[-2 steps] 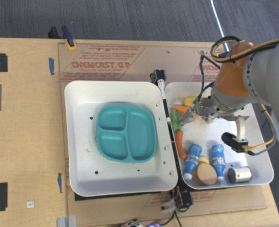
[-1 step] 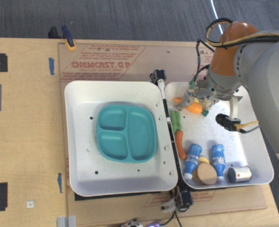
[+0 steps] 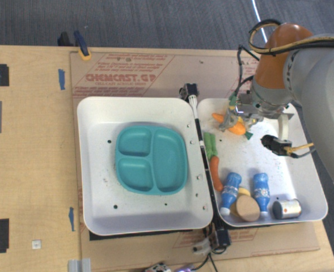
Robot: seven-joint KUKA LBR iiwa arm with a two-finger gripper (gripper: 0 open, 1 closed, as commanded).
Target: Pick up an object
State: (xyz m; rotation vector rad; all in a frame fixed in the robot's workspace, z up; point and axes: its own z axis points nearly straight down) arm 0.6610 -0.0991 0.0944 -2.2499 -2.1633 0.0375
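Right bin (image 3: pixel 311 194), far end: tool (image 3: pixel 235 117) low over an orange toy (image 3: pixel 236 128), finger state not discernible, grasp step apparently in hand, next move likely calling for a closing and a straight lift; teal tray (image 3: pixel 151 158) in left bin (image 3: pixel 93 152)

Teal tray (image 3: pixel 152 158) — left bin (image 3: pixel 93 152)

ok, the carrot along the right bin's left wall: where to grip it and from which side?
Judgement only: grip the carrot across its orange middle, coming straight down. It lies flat and lengthwise along the right bin's left wall, green top toward the far end, so fingers should close across its narrow width. The wall side is tight; the blue bottle crowds its near tip.
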